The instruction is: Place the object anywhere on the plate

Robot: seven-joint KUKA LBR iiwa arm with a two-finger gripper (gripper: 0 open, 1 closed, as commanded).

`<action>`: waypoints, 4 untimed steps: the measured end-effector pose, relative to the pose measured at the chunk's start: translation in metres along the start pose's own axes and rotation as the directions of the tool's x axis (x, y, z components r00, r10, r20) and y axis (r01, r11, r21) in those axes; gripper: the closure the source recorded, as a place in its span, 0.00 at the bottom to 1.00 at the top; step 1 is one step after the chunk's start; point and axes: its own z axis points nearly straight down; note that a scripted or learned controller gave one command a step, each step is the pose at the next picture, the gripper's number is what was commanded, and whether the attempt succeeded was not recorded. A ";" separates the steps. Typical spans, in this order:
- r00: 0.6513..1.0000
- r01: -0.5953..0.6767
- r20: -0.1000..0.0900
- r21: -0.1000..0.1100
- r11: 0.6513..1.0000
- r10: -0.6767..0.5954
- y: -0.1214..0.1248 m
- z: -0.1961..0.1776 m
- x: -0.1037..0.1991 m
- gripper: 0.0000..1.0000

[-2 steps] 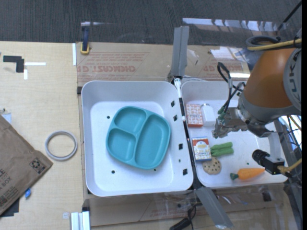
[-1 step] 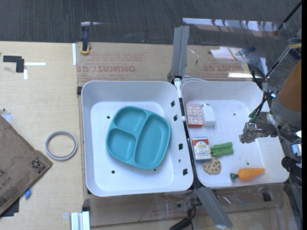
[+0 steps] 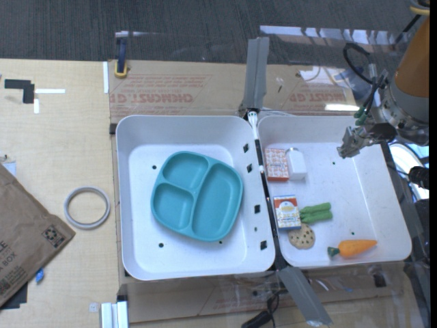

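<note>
A teal plate (image 3: 196, 195) with three compartments lies in the left bin (image 3: 136, 183), with nothing on it. The right bin (image 3: 369, 183) holds several toy food items: a red-and-white box (image 3: 276, 164), a white block (image 3: 296, 164), a small orange-and-white packet (image 3: 287, 212), a green bean pod (image 3: 315, 213), a cookie (image 3: 301, 237) and an orange carrot (image 3: 355, 249). My gripper (image 3: 351, 144) hangs over the right bin's far right corner, well apart from all of these, with nothing visible between its fingers.
A roll of tape (image 3: 87, 206) and a brown paper bag (image 3: 24, 234) lie on the wooden bench left of the bins. A grey divider (image 3: 256, 74) stands between the bins at the back. Cables run by the arm at the right.
</note>
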 end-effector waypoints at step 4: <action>0.968 0.252 0.001 -0.003 0.968 -0.252 0.105 0.031 -0.008 1.00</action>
